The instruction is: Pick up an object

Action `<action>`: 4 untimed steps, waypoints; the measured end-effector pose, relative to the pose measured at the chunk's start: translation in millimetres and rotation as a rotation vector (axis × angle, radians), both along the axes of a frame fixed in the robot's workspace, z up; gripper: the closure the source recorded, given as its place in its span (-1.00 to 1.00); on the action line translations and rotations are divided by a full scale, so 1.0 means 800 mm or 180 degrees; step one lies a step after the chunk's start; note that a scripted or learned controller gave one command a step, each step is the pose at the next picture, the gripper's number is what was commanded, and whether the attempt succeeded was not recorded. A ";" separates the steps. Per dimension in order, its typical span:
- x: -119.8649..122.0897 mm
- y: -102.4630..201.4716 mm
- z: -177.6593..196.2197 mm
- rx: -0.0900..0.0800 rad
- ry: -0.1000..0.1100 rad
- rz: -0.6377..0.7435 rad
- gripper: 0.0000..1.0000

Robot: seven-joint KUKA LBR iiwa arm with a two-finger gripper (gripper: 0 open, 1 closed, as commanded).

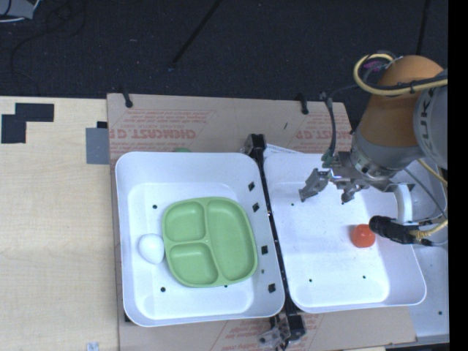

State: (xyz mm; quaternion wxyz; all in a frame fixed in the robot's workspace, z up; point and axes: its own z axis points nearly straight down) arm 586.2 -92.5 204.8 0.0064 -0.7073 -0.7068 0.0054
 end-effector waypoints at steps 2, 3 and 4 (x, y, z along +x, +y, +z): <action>-0.004 0.011 -0.065 0.0002 -0.0021 0.0007 -1.00; -0.009 0.003 -0.124 0.0000 -0.0025 0.0001 -1.00; -0.009 0.005 -0.148 -0.0001 -0.0035 0.0000 -1.00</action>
